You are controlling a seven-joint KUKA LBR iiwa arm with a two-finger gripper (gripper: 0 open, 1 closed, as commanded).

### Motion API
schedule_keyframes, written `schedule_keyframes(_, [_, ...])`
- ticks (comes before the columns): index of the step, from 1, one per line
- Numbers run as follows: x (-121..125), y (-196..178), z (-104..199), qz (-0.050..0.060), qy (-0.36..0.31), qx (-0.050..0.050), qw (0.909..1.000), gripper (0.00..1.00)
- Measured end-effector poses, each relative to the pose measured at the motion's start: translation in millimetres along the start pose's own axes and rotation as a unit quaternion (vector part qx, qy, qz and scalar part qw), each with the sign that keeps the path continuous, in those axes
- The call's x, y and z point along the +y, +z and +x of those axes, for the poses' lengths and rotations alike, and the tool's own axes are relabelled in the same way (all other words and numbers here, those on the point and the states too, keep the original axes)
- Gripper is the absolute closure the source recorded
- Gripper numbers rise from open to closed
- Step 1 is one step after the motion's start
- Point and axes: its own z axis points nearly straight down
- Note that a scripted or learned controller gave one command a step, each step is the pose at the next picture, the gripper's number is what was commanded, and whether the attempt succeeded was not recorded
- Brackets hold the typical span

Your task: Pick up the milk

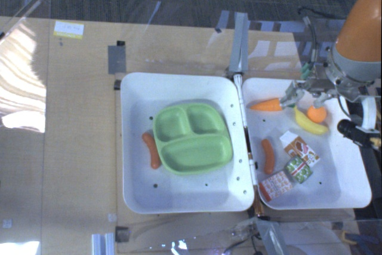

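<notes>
Cardboard milk, boxy, lying flat.

Plate in left bin, sausage at its left, milk in right bin

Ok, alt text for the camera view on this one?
The end effector hovers over the right bin near a carrot, banana and orange; the milk lies nearer the front. The left bin holds a green plate.
</notes>
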Motion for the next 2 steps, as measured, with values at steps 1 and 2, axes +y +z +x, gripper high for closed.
schedule_keyframes(1, [-58, 167, -54, -0.006, -0.192, -0.003, 0.9814, 0.00])
schedule_keyframes(2, [-55, 154, -54, -0.011, -0.193, -0.005, 0.9812, 1.00])
